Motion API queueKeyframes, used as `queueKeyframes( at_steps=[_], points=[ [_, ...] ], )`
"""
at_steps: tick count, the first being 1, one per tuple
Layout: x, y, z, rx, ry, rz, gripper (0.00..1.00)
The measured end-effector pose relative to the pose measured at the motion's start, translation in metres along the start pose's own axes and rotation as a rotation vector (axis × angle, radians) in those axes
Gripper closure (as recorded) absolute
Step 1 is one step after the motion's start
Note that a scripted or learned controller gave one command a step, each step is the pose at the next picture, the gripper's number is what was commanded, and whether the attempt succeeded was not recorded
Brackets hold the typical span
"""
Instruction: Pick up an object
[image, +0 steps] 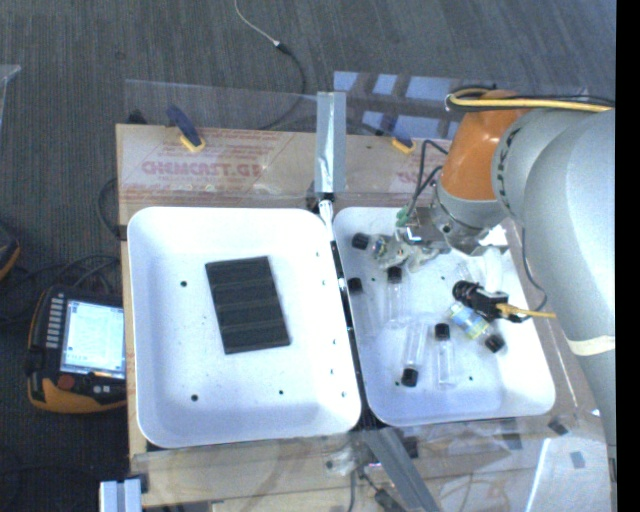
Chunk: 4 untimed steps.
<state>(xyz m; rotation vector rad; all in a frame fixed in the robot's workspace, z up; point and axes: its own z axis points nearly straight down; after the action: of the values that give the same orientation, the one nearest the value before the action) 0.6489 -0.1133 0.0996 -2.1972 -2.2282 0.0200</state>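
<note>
Gripper (410, 240) hangs low over the back of the right bin (520, 388), its tip lost among glare and clear plastic, so I cannot tell whether it is open or closed or has anything in it. Just to its left lies a vial (378, 246), clear with a black cap, on its side. It looks the nearest candidate, though from this slant I cannot say whether the tool touches it. The arm (565, 200) reaches in from the right and bends down steeply, orange band (472, 165) above the wrist. That is probably because a top-down approach suits small things lying flat on a bin floor. Other vials (411, 350) lie loose toward the middle and front, apart from each other as if tipped in, which leaves room to come down beside each. A black cap (354, 285) rests by the wall between the 2 bins. The left bin (170, 385) holds 1 ribbed black block (247, 304), flat and central, well apart from the tool and likely a harder grab. With every vial on the floor, the pick seems not yet done.
</note>
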Motion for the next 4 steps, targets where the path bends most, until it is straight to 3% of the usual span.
queueKeyframes(
  at_steps=[1, 2, 3, 4],
  points=[
    [0.058, 0.010, -0.122, -0.017, -0.001, 0.004, 1.00],
    [0.058, 0.010, -0.122, -0.016, -0.001, 0.005, 0.00],
    [0.012, -0.029, -0.006, -0.017, -0.001, -0.044, 0.00],
    [0.016, 0.007, 0.010, -0.025, -0.005, -0.117, 0.00]
  ],
)
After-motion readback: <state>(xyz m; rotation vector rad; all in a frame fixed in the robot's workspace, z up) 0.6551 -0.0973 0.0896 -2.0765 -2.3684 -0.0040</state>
